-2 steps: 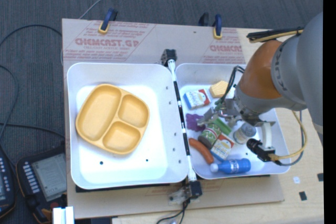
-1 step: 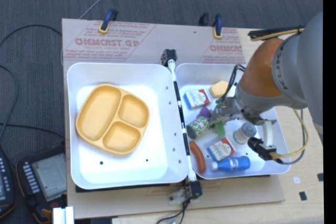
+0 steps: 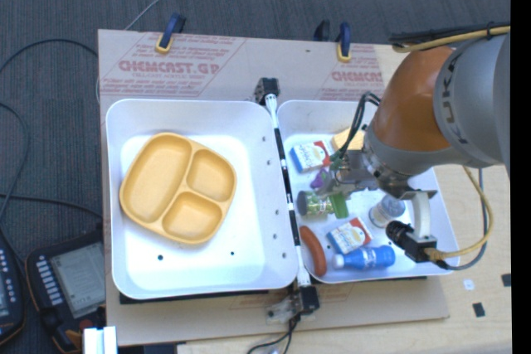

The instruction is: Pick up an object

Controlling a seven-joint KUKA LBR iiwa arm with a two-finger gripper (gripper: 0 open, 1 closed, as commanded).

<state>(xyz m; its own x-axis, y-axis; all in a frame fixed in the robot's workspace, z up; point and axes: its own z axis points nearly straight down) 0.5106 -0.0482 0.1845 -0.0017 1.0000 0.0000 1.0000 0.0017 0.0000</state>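
My gripper (image 3: pixel 338 178) hangs low over the middle of the right bin (image 3: pixel 444 215), under the orange-banded wrist. Directly beneath and just in front of it lies a green bottle (image 3: pixel 322 203) on its side. A small purple item (image 3: pixel 318 178) sits at the gripper's left edge. A white carton with a red and blue label (image 3: pixel 309 155) lies to the upper left, and a yellow piece (image 3: pixel 343 142) is partly hidden by the arm. I see nothing lifted off the bin floor.
Near the right bin's front edge lie a red sausage (image 3: pixel 314 250), a second small carton (image 3: pixel 349 236) and a blue bottle (image 3: pixel 366 259). A pale round cup (image 3: pixel 382 214) sits by the arm. The left bin (image 3: pixel 249 261) holds a yellow divided plate (image 3: pixel 178 187).
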